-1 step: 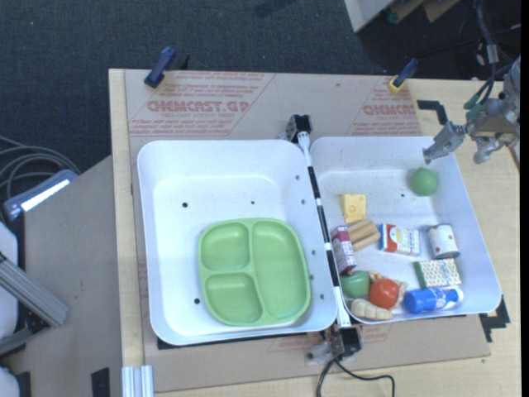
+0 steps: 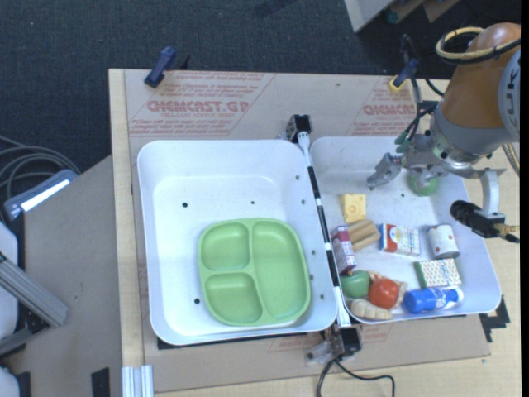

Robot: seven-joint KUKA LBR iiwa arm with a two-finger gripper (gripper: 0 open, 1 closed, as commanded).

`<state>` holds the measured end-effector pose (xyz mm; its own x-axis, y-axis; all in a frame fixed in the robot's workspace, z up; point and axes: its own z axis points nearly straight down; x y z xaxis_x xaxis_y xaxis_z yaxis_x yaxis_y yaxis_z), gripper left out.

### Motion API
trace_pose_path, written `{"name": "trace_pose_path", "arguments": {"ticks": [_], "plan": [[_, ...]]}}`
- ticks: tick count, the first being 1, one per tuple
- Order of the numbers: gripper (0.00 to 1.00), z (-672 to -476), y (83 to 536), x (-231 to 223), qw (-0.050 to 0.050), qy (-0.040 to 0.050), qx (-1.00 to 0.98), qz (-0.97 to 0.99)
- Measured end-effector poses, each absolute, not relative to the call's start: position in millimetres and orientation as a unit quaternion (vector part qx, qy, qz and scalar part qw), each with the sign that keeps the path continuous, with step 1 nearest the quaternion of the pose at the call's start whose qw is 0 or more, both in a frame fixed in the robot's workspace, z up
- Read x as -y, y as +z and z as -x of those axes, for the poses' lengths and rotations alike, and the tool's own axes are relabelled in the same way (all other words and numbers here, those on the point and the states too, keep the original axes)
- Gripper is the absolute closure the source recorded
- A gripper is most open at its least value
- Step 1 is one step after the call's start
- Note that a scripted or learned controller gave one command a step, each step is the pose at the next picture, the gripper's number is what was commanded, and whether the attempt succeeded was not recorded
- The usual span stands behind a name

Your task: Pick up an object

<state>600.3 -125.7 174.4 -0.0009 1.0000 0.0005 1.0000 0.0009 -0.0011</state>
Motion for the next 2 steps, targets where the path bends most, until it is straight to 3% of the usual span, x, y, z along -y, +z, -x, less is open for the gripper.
{"name": "trace_pose_path", "arguments": {"ticks": [1, 2], "plan": [[0.0, -610.2, 118.4, 92.4, 0.001, 0.0006, 0.707, 0.707], [0.0, -602.8, 95.9, 91.2, 0.001, 0.0006, 0.707, 0.707]]}}
